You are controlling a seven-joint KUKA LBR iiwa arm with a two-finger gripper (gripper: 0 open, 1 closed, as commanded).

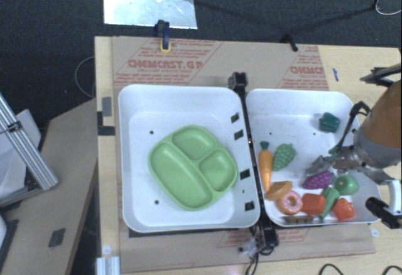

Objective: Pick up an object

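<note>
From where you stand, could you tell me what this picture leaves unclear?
- Gripper, camera view: blurred, so open or shut is unclear.
- Arm: cut off by the right edge.
- Toys beside the purple grapes: partly overlapped by the gripper.
- Teal object: too small to identify.

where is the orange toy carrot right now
The orange toy carrot lies in the right white bin, close to its left wall, beside the green bumpy toy fruit and just above the tan toy bread piece.
</note>
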